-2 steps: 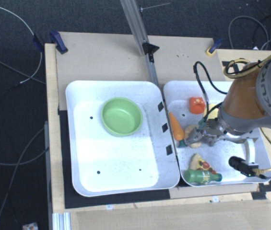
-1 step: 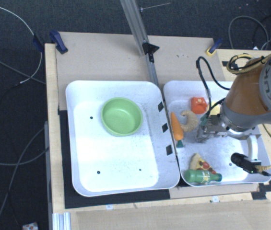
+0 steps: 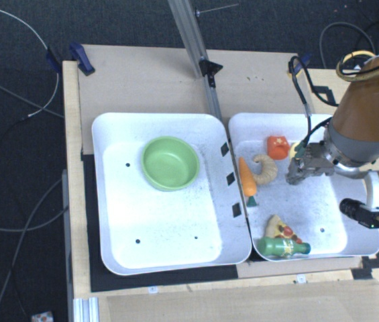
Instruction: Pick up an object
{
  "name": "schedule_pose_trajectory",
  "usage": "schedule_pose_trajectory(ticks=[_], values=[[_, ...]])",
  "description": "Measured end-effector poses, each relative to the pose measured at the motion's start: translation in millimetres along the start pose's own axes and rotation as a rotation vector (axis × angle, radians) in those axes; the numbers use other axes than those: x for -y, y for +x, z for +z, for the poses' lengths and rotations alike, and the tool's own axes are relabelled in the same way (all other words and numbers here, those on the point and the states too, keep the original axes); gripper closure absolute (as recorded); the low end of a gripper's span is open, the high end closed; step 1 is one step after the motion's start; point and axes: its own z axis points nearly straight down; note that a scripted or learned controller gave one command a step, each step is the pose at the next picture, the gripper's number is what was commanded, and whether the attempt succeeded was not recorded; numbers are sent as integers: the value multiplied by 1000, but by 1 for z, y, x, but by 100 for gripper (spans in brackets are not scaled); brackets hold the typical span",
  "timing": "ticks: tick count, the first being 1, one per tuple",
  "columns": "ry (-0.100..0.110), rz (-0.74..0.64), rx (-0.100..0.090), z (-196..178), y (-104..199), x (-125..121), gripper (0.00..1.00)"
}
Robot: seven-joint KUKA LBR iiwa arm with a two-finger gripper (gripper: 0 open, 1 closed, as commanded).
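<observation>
Objects for picking sit in the right bin (image 3: 323, 237): an orange-red block (image 3: 278, 146) near the far wall, a tan curved piece (image 3: 265, 169) just beside it, a carrot (image 3: 246, 176) along the left wall, a pizza slice (image 3: 280, 227) and a green bottle (image 3: 282, 248) lying at the near edge. The gripper (image 3: 298, 170) hangs low over the bin floor, just right of the tan piece; nothing visible between its tips, and their spread cannot be told. The left bin (image 3: 115, 240) holds 1 green bowl (image 3: 170, 162), upright.
</observation>
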Motion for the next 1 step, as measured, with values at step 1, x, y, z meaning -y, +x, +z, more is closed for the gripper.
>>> schedule_pose_trajectory(ticks=[1], values=[[4,0,0,-42,0,-2,100]])
